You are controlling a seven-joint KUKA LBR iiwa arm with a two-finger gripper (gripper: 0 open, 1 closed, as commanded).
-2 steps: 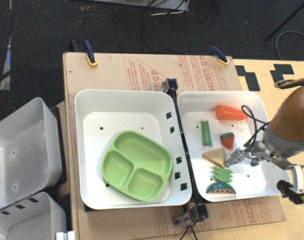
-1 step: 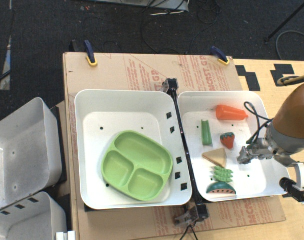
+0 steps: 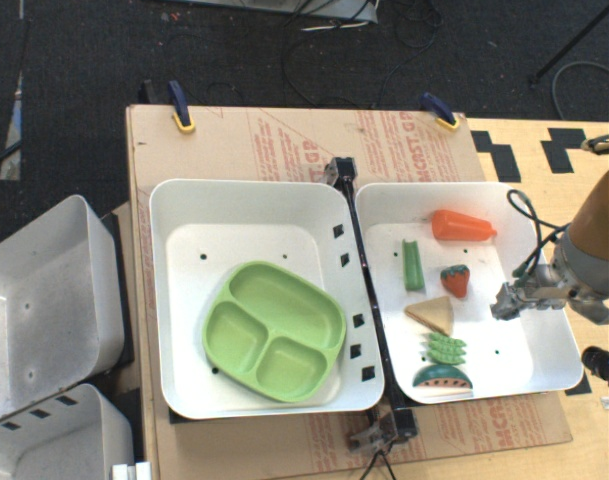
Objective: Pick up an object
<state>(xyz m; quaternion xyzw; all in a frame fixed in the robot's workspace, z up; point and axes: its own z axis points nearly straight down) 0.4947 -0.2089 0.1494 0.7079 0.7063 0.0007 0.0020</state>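
gripper (image 3: pixel 508 303) low over right bin (image 3: pixel 554 363), jaw state cannot tell, nothing seen between them | toy strawberry (image 3: pixel 455 280) at its 9 o'clock, apart | cheese wedge (image 3: pixel 432 315) just beyond | carrot (image 3: pixel 462 226) at 11 | green divided plate (image 3: pixel 273 330) in left bin (image 3: pixel 174 298)

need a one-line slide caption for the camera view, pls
KUKA arm's gripper hovers over the right bin of toy food, near the strawberry; a green divided plate sits in the left bin.
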